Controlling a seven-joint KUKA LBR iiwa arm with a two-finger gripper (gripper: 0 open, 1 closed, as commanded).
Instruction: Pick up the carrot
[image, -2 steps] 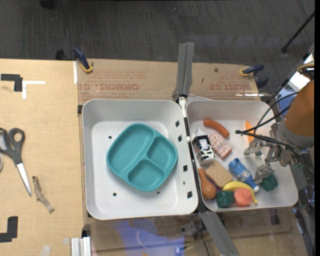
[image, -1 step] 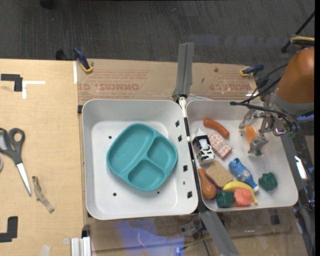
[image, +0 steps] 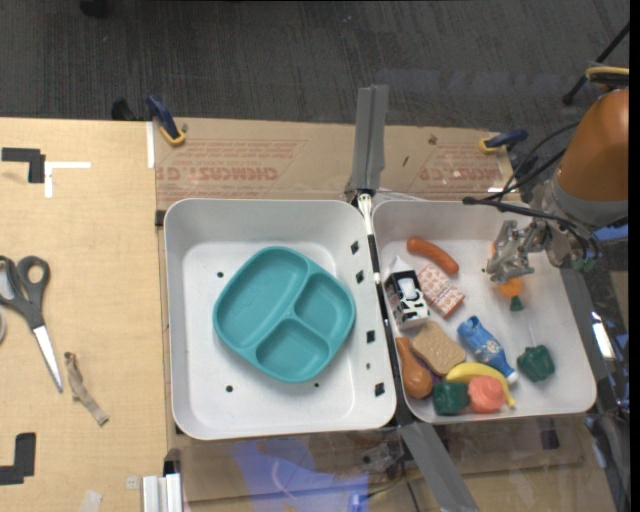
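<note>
Metal two-finger gripper (image: 512, 262) low over right shallow white bin (image: 575, 300), fingers clenched on small orange carrot with green tip (image: 513, 290), near bin's far right side; teal divided plate (image: 285, 313) in left bin

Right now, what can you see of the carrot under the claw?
The carrot shows as a small orange piece with a green tip at its lower end, plastic-looking like a toy. It sits in the right bin, near its right wall and toward the upper half, apart from the other toy food. The claw is directly over its upper end and covers part of it, so its full length is hidden. Whether it lies on the bin floor or is lifted, and whether the claw touches it, cannot be told.
</note>
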